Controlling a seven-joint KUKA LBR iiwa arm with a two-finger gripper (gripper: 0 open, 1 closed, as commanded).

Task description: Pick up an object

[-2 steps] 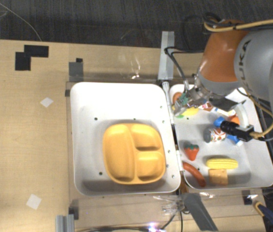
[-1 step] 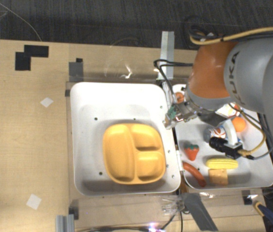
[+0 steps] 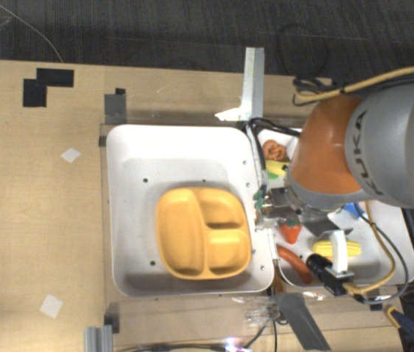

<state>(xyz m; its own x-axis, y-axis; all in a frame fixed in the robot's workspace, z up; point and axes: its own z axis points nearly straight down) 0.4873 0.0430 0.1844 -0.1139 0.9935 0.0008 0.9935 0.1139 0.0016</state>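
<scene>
My gripper (image 3: 271,210) is low in the right bin (image 3: 404,259), close to that bin's left wall, with the grey and orange arm (image 3: 353,152) above it. A small red and green toy (image 3: 291,232) lies just right of the gripper. A red sausage-like piece (image 3: 292,259) lies nearer the front, and a yellow corn cob (image 3: 337,249) is to its right. Behind the gripper I see a yellow-green piece (image 3: 275,169) and a brown piece (image 3: 272,150). No object shows between the gripper's parts.
The left bin (image 3: 137,167) holds a yellow divided plate (image 3: 203,232) toward its front right. A blue item (image 3: 351,210) peeks out under the arm in the right bin. A metal post (image 3: 253,83) stands behind the wall shared by the bins.
</scene>
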